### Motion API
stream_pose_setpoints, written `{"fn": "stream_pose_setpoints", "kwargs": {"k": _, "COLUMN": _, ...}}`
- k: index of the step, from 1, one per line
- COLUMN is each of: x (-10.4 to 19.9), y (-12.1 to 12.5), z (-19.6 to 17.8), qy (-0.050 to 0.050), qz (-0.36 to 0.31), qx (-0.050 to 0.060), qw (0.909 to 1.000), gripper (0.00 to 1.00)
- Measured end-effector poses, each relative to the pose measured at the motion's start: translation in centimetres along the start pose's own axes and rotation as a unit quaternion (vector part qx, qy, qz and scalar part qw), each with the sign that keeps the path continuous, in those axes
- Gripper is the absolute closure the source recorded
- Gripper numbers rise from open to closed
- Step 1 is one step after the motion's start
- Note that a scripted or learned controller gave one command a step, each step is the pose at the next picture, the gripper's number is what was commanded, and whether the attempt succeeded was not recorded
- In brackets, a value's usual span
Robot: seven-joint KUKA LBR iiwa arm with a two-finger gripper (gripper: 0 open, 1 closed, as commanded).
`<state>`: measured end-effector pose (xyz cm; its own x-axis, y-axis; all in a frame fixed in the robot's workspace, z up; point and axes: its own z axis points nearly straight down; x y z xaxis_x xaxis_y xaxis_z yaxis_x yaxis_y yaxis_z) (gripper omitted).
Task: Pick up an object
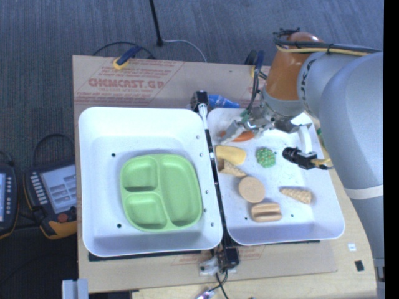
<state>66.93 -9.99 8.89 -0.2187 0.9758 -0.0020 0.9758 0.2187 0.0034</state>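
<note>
My gripper (242, 128) hangs low over the far left corner of the right bin (324, 226), reaching in from the right. A small orange piece (245, 137) lies right under it; I cannot tell whether they touch. In the same bin lie a yellow wedge (229, 153), a green knobbly ball (266, 157), a tan round disc (252, 189), a hot-dog bun (266, 212), an ice-cream cone (297, 195) and a small waffle-like piece (232, 170).
The left bin (100, 136) holds a green divided plate (161, 189). A blue object (222, 101) lies on the bench behind the bins. The arm's grey body covers the right side of the right bin.
</note>
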Motion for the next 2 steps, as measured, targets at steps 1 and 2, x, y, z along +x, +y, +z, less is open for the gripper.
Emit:
{"fn": "stream_pose_setpoints", "kwargs": {"k": 1, "x": -1.4, "y": -0.2, "z": 0.1, "qy": 0.000, "qz": 0.184, "qx": -0.002, "qw": 0.9830, "gripper": 0.00}}
{"fn": "stream_pose_setpoints", "kwargs": {"k": 2, "x": -1.6, "y": -0.2, "z": -1.0, "qy": -0.003, "qz": 0.183, "qx": -0.002, "qw": 0.9831, "gripper": 1.00}}
